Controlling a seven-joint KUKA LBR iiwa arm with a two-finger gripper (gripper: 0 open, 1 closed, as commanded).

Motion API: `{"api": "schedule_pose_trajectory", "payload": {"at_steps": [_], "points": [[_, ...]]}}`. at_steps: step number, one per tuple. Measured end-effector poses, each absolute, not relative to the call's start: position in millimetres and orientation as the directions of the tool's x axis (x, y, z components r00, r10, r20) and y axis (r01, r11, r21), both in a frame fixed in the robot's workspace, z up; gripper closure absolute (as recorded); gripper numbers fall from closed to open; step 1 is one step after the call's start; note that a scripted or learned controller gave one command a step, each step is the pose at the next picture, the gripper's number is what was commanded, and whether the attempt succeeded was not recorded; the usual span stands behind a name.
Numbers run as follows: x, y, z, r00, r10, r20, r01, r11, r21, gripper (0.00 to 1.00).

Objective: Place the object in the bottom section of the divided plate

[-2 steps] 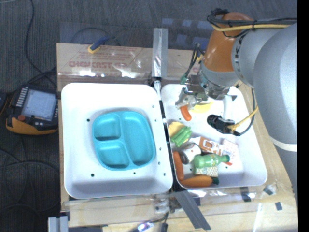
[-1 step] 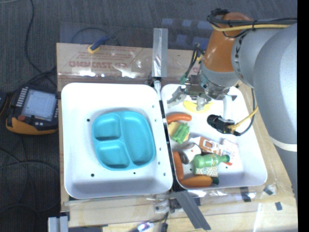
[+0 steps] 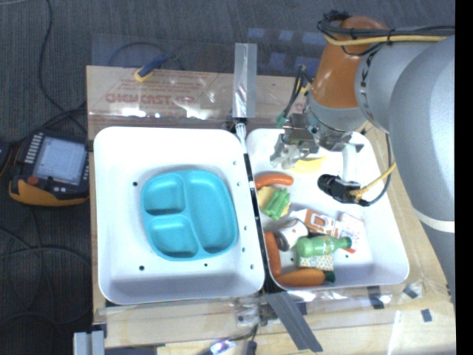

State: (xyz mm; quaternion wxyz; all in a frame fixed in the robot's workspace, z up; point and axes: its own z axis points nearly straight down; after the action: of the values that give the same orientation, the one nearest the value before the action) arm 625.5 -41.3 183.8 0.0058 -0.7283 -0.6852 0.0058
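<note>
The object for the plate (image 3: 188, 213) can't be pinned down yet, since nothing is seen between the fingers and the task line doesn't name it; the candidates are all piled in the right bin (image 3: 384, 261): a hot dog (image 3: 274, 180), a green veggie thing (image 3: 275, 201), a green bottle (image 3: 322, 245), a carrot (image 3: 299, 276) along the near wall, a small carton (image 3: 332, 222), and more. The gripper (image 3: 290, 151) is parked low over the far left corner of that bin, just beside something yellow (image 3: 313, 152), and whether it's spread or pinched honestly can't be told from this angle. The blue divided plate is sat in the middle of the left bin (image 3: 111, 198), and all of its sections look bare, so basically none of the task is done: a grab, a carry across the divider and a drop in the near section are all left, by the look of it. The bins are mounted on a wooden bench (image 3: 111, 87) with taped plastic at the far side, over dark carpet (image 3: 44, 21), and a pendant (image 3: 48, 170) with cables is left on the floor to the left.
</note>
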Motion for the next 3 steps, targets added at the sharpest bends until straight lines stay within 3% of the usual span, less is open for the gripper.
{"api": "schedule_pose_trajectory", "payload": {"at_steps": [1,2,3], "points": [[588.0,16.3,256.0,0.236,0.972,-0.005,0.972,-0.236,-0.007,1.00],[588.0,16.0,256.0,0.236,0.972,-0.005,0.972,-0.236,-0.007,0.00],[588.0,16.0,256.0,0.236,0.972,-0.005,0.972,-0.236,-0.007,0.00]]}}
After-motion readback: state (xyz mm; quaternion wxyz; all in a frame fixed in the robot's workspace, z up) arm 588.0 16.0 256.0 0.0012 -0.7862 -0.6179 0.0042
